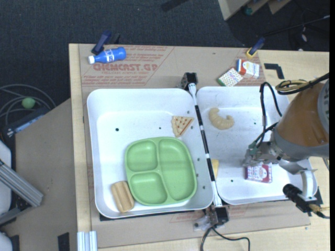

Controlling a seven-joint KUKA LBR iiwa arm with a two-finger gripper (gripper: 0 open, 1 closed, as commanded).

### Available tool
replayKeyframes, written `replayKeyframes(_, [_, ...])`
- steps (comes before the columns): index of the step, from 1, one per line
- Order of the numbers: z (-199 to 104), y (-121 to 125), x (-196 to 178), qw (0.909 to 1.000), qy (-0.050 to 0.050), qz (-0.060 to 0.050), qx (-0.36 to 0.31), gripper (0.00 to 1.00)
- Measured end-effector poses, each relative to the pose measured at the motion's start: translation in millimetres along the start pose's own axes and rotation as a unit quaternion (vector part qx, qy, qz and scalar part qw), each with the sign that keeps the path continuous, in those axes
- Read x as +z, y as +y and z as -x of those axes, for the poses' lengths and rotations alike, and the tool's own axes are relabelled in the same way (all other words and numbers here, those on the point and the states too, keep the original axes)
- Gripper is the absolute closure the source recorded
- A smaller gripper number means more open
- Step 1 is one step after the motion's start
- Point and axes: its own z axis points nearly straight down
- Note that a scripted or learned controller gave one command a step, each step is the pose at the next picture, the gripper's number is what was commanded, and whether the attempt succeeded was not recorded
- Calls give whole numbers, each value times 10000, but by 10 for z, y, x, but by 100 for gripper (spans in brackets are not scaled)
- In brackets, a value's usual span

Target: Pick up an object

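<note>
So the worktop (157, 61) is pale wood with red printed lettering across the top, and two shallow glossy white bins sit side by side on it. The left bin (104, 119) has a smooth light-green plastic plate (159, 170) with three compartments and rounded corners. Just above the plate is a tan waffle wedge (181, 124) with a grid texture, and touching the plate's lower left edge is a ridged, tan, bread-like bar (122, 196).

The right bin (235, 192) has a pale curled croissant-looking piece (222, 118) near its upper left, and a small flat red and white packet (258, 173) toward the lower right. A sliver of something yellow (214, 167) is tucked against the divider between the bins.

The pincer (257, 157) is down inside the right bin, right over the packet's top edge, seemingly touching it. Can't tell whether it's released or clenched.

Outside the bins: a blue and white tube (107, 55) at the top left of the worktop, and a small printed carton (230, 77) beside a red and white box (248, 68) at the top.
</note>
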Motion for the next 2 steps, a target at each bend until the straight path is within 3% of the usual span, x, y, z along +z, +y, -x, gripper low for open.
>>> replayKeyframes(1, [-3, -9, 9, 10000, 3, -13, 0, 0])
replayKeyframes(2, [410, 743, -900, 10000, 49, -84, -18, 0])
